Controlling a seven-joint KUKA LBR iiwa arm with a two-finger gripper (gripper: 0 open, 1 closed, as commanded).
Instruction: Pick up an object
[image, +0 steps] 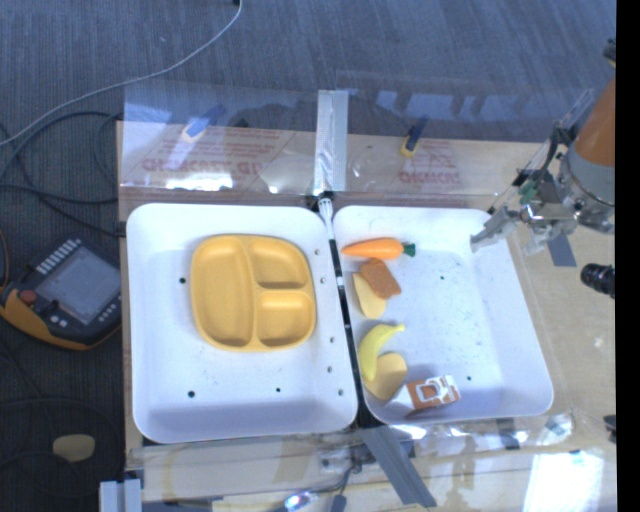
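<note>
The right bin holds several toy foods along its left side. An orange carrot with a green top lies at the far left. Below it sit a brown slice and a pale yellow wedge. Nearer the front lie a yellow banana, a yellow-orange piece and a small orange and white box. My gripper hangs over the bin's far right corner, well to the right of the carrot. Its fingers are spread open with nothing between them.
The left bin holds a yellow compartment plate. A raised divider separates the two bins. A taped clear sheet lies behind them. A handheld control pendant rests on the floor at the left.
</note>
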